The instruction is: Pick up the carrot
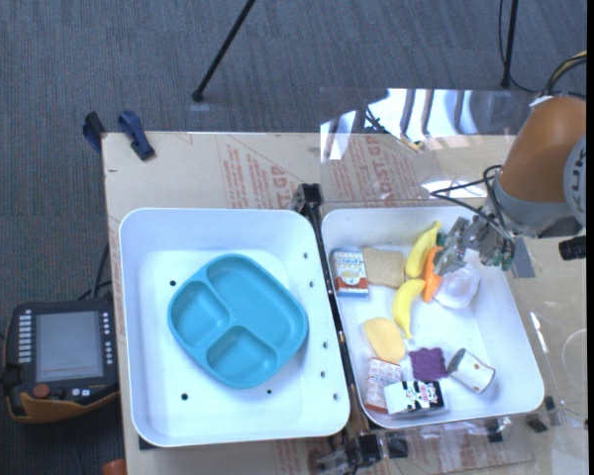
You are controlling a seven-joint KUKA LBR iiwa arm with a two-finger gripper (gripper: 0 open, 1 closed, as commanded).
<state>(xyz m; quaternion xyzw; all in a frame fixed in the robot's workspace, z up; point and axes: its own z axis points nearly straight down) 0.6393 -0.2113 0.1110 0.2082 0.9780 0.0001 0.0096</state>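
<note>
Carrot is what we find in the upper middle of the right bin, a slim orange piece lying nearly upright in the frame between two bananas and a clear plastic cup. We see the gripper just to its upper right, its tip close above the carrot's top end; whether it touches the carrot we cannot tell, and we cannot tell how its claw is set. We see the arm reaching in from the right edge of the frame, its rounded orange band above a grey wrist that angles down and leftward toward the bin. One banana curves along the carrot's left side, and another lies below it. Left of them we note a small printed carton and a tan, rough-looking slice of bread. Lower in the bin sit a smooth yellow wedge, a purple block and a white can on its side. In the left bin rests a glossy blue divided plate.
</note>
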